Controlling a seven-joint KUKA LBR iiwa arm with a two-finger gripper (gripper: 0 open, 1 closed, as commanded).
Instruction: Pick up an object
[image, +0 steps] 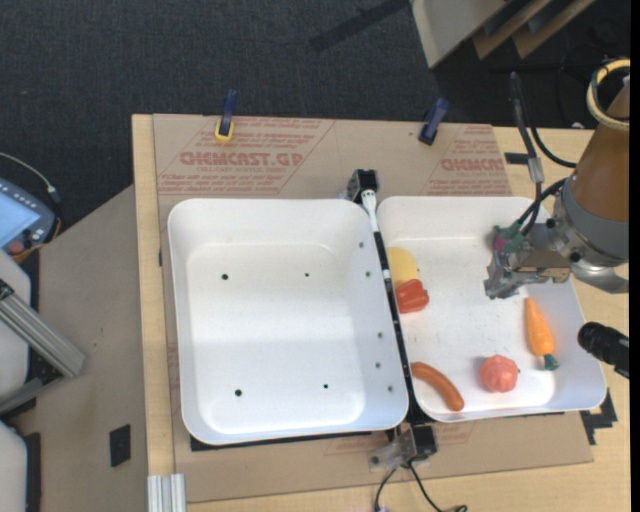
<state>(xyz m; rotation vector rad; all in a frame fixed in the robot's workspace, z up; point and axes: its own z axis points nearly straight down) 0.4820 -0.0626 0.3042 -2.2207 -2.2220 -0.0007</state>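
One carrot (539, 331), upright, green tip lowermost.

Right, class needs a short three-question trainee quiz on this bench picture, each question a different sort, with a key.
1. True or false: the carrot lies in the left bin.
2. Which thing touches the yellow piece by the divider? A) red piece B) sausage C) pink ball
3. Fill in: the gripper hangs over the ___ bin.

Key: 1 false, it lies in the right bin. 2 A. 3 right.
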